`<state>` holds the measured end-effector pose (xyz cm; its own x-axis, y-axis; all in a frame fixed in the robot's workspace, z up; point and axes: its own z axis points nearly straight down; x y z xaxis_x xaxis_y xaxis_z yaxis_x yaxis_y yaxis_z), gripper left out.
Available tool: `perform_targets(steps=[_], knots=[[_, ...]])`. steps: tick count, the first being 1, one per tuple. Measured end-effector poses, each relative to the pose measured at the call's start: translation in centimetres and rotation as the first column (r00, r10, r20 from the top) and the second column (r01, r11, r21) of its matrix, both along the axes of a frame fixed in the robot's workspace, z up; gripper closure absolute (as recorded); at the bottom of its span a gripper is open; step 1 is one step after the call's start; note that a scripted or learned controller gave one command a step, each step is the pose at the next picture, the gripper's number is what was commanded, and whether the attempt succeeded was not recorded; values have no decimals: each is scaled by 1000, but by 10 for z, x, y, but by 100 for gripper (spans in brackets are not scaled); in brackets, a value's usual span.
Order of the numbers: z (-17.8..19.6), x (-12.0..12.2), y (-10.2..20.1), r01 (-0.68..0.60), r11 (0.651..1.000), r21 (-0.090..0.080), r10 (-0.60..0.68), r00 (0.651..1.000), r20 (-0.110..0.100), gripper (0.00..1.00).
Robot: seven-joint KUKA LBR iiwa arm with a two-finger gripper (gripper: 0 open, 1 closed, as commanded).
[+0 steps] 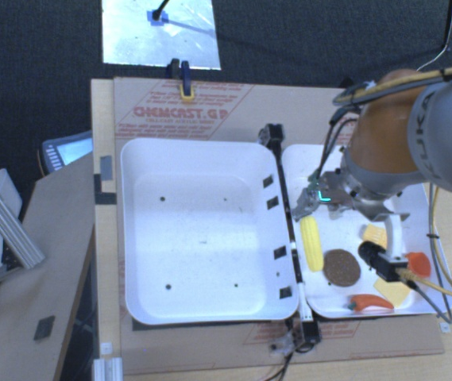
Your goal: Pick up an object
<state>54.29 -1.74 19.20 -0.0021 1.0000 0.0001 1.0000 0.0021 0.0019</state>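
At my far left sits the shallow left white plastic bin (202, 236). Over the right white bin (330, 298), toward its ten o'clock, hangs the gripper (314, 199); I cannot tell whether the claw is spread or pressed together. The yellow plastic corn cob (311, 243) lies loose at its six o'clock. At the cob's four o'clock, just beside it, is a flat round brown disc (341, 267). A red-orange carrot-shaped piece (368, 303), a pale yellow wedge (375, 234) and an orange chunk (419, 263) crowd the bin's right side.

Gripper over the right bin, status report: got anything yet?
Gripper over right bin, no hold visible. Corn lies on bin floor nearby. Brown disc beside corn.
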Motion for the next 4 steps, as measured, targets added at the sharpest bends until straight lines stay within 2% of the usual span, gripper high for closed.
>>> perform_targets(steps=[1, 2, 3, 4], knots=[[-47, -59, -81, 8, 1000, -1, -8, 1000, -7, 0], [-34, -55, -77, 1, 1000, -1, -1, 1000, 2, 100], [103, -47, -3, -12, 1000, 1, 12, 1000, 14, 100], [96, -49, -7, -1, 1000, 0, 1, 1000, 2, 0]])
